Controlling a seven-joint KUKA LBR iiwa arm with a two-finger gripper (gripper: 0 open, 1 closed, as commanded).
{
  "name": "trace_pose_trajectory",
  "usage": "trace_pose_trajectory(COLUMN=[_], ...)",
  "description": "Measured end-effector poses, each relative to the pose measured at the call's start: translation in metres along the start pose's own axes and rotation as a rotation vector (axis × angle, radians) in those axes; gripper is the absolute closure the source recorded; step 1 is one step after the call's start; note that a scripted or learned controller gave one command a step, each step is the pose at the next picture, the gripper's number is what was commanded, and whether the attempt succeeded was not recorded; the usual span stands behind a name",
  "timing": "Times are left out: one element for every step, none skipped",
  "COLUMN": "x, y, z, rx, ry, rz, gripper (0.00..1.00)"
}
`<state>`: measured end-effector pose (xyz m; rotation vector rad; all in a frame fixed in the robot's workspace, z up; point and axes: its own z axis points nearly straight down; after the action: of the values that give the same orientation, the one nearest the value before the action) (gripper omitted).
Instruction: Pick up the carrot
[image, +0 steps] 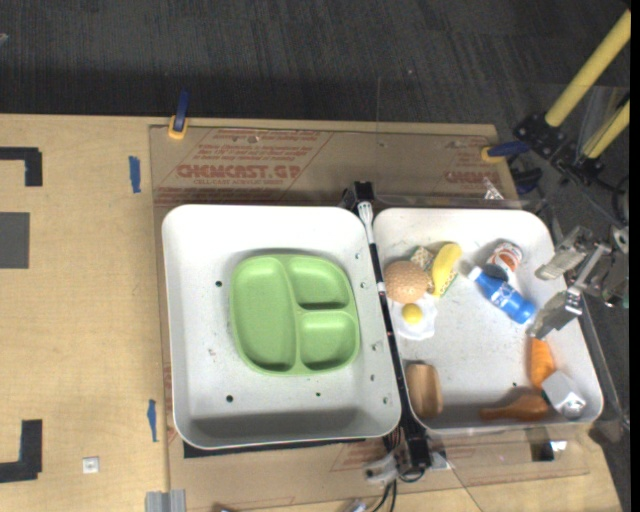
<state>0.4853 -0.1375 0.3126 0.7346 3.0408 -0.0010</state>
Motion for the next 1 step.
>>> trace_pose_trajectory(x=[-0.0110], y=[-0.0089], z=[0.1231], rx=[0.003], ry=[0.017], rz=[0.039], gripper=[0.00])
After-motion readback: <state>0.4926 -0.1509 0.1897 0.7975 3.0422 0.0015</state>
